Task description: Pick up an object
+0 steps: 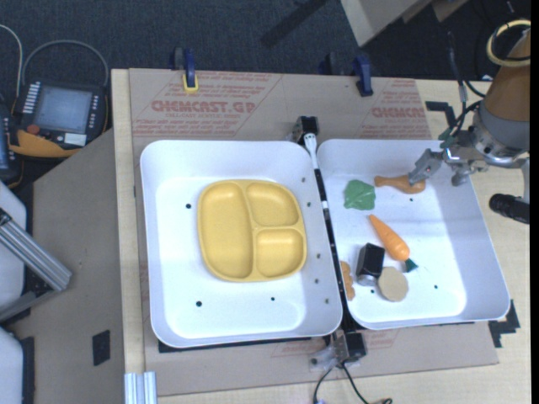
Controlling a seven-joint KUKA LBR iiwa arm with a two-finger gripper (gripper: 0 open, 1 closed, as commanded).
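1. Where two white bins sit side by side, counted in the left bin (164, 251): one yellow plate (251, 229) of three compartments, well left of the carrot (389, 236).
2. In the right bin (467, 255), around that one carrot: one green piece (360, 194) up-left, one tan piece (399, 183) above, one black block (369, 261) and one tan disc (392, 286) just below, one small orange bit (346, 280) lower-left.
3. One gripper (438, 173) up-right of the carrot, fingers spread apart, grasping nothing, near the tan piece.
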